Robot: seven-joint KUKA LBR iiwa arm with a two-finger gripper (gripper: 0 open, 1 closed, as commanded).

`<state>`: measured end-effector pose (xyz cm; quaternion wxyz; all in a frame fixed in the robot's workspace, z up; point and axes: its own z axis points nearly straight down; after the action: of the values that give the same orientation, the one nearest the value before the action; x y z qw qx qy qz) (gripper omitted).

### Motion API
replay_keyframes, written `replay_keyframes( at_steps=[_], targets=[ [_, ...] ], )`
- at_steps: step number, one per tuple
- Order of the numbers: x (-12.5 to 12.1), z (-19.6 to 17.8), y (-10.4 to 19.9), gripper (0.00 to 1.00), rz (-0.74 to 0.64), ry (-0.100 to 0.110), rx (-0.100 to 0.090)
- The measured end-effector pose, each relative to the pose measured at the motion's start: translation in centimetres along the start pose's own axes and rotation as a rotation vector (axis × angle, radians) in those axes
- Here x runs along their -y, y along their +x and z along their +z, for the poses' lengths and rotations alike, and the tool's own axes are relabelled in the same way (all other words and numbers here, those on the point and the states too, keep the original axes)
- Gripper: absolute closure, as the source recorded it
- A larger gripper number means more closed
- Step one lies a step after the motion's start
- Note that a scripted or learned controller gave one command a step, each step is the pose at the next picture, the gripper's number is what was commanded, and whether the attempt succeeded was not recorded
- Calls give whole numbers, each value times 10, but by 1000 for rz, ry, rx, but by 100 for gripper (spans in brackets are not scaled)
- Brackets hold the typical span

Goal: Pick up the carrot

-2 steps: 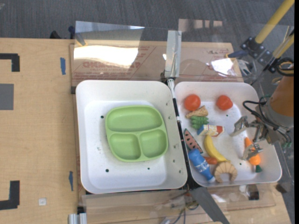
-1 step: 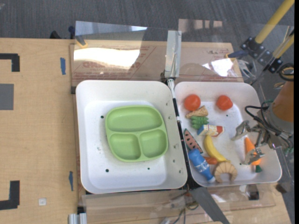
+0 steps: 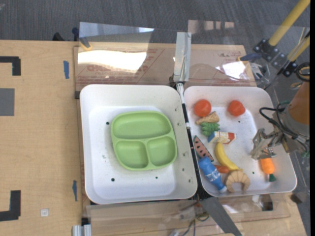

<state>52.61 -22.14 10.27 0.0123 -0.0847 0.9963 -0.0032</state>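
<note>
I count one green plate [image 3: 143, 140] with three parts in the left bin [image 3: 93, 181], with bare white floor all round it. In the right bin [image 3: 287, 181] I see two red tomatoes [image 3: 202, 107], one banana [image 3: 224, 156], one croissant [image 3: 237, 179] and one blue bottle [image 3: 210, 173] crowded left. The carrot [image 3: 267, 166], short and orange with a green tip, lies near the right wall. The gripper [image 3: 263, 149] hangs just above it; I cannot tell how wide its jaws are.

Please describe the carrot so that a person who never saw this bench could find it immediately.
Look at the right white bin, then at its near right corner. The carrot lies there, just under the gripper. It is short and bright orange with a small green tip, and it sits apart from the banana and croissant further left.
</note>
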Motion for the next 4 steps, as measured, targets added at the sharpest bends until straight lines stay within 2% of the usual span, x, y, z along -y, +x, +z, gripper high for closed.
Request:
replay_keyframes(
  at_steps=[1,2,3,4],
  targets=[
    [0,1,0,0,0,-1,-1],
    [-3,13,16,0,80,-6,-13],
    [-2,-1,11,100,78,0,1],
    [-3,0,11,0,78,-1,-1]
  ],
)
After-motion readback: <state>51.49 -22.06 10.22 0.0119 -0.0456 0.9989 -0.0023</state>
